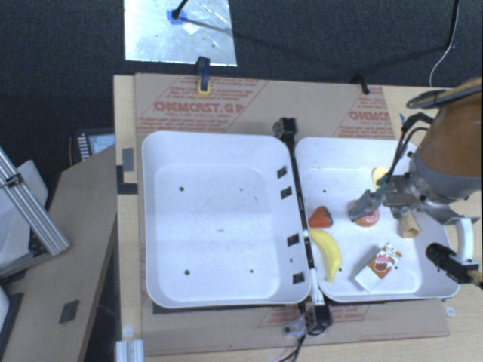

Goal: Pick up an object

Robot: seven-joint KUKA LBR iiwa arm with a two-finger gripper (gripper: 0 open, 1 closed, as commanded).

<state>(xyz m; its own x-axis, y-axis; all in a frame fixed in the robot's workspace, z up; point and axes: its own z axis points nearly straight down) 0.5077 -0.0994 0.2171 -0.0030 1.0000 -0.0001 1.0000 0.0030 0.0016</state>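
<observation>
My gripper (365,207) hangs low in the right bin (332,157), near its middle, directly over a small red and pink object (368,219) that it partly hides. To the left of it lies a red strawberry-like piece (321,217), and a yellow banana (327,252) rests below that, near the divider. A white and red box (379,265) sits toward the front of the bin. Beside the wrist lies a tan cork-like cylinder (408,225). Behind the gripper, a yellow object (379,176) peeks out.
The left bin (162,202) adjoins the right one along a black-clipped divider (296,202). The arm's grey and orange body (453,142) overhangs the right bin's far right side. Cardboard (249,104) lies under both bins.
</observation>
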